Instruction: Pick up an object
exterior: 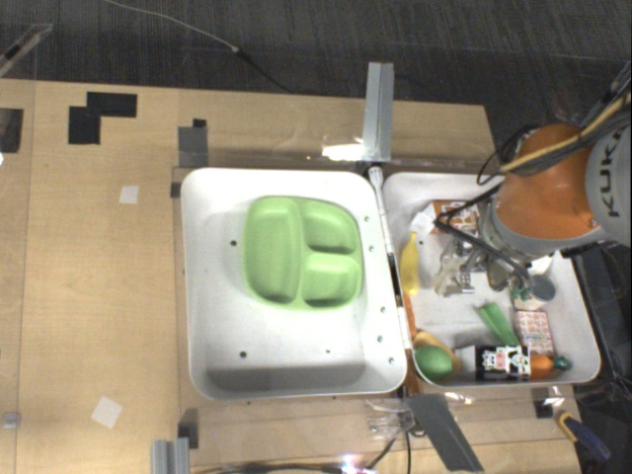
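One gripper (pixel 456 270), fingers blurred

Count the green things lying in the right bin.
2 clearly: a round green fruit in the near left corner and a green stick-shaped item mid-bin, just below the gripper. The arm may hide more.

Small objects (pixel 494 349), seemingly toys, right bin (pixel 583 354)
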Available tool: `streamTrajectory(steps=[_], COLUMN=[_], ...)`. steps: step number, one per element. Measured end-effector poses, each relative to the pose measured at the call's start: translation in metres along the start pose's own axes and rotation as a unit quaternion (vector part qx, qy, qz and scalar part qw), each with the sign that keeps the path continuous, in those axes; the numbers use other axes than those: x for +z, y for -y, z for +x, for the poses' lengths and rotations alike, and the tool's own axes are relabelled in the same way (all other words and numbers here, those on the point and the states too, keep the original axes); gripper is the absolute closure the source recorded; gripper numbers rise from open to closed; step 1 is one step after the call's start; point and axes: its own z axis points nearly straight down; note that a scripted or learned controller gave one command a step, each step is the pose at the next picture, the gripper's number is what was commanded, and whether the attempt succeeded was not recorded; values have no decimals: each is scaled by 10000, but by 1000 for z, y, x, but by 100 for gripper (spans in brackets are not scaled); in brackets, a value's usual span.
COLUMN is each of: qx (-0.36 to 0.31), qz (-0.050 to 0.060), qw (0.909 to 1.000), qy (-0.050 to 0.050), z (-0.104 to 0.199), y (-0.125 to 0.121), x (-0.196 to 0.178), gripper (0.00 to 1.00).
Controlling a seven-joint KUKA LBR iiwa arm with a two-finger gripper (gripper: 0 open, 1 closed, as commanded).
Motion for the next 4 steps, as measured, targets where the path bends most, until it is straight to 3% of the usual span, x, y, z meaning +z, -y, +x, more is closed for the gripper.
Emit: streamTrajectory(steps=[1,2,3,4], qx=[-442,-497,-1364,-2254], qz=[0,-13,-31,-47], qw=[9989,9987,9905,9741], qy=[-141,-117,-151,-160], z=[-37,-119,-116,-51], y=[67,43,69,67], x=[-46,-102,-70,-65], gripper=[100,100,100,100])
